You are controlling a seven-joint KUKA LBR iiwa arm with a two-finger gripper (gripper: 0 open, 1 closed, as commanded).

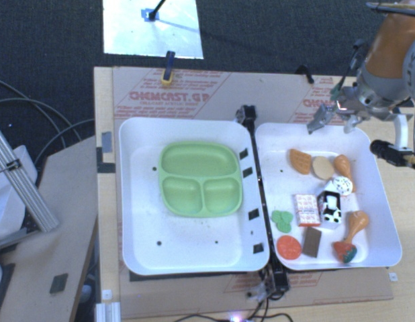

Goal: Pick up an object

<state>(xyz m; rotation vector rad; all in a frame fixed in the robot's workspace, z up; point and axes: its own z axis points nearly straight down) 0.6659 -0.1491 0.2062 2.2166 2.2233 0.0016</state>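
Above the right bin's (382,200) far rim, the claw (334,118) hangs open, holding nothing.

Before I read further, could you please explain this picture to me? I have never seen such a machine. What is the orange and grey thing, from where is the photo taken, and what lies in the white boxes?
The orange and grey thing is a robot arm, reaching in from the right. At its end sits a two-finger gripper, hanging over the far edge of the right bin; nothing shows between its fingers. The photo comes from one fixed camera above the bench, looking down at a slant.

Two shallow white bins stand side by side. The left bin holds a green divided plate. The right bin holds small toy foods: a croissant, a drumstick, a red round slice, a black and white carton and more.
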